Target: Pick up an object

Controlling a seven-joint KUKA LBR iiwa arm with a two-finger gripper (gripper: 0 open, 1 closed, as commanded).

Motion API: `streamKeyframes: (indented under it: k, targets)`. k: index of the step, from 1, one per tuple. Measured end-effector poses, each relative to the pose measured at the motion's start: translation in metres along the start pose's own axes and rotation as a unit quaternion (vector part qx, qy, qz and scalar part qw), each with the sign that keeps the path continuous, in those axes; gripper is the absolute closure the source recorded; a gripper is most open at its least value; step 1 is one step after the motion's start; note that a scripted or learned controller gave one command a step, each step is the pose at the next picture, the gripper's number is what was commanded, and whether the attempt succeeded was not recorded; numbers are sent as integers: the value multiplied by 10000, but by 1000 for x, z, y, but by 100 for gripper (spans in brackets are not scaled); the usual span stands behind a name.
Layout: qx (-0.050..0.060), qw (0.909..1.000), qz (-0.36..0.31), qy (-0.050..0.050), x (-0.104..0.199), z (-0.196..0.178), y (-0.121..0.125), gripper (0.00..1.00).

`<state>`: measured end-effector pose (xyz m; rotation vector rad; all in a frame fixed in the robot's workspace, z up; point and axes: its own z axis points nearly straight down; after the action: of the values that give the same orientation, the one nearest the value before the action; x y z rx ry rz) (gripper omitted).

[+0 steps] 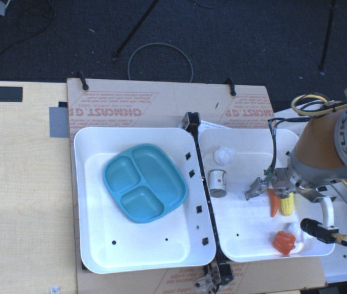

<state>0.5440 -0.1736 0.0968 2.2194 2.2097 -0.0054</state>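
Shows, from overhead, the gripper (255,190) over the middle of the right bin (253,242), grip impossible to tell, an orange piece (274,205) and a yellow piece (287,205) just beside it, a metal cup (217,183) near that bin's left wall.

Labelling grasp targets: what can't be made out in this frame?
Camera view:
- Orange thing and yellow thing: upper ends hidden under the arm.
- White lump: washed out against the right bin, shape unreadable.
- Right bin's right wall: covered by the arm.
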Motion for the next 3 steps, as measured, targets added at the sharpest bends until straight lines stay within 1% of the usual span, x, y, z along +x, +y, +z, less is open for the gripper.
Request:
streamKeyframes:
  k: [1, 2, 3]
  targets:
    - [43, 10000, 14, 51, 3, -7, -2, 100]
    - [8, 10000, -10, 42, -2, -70, 0, 100]
    - [4, 10000, -26, 42, 0, -133, 2, 100]
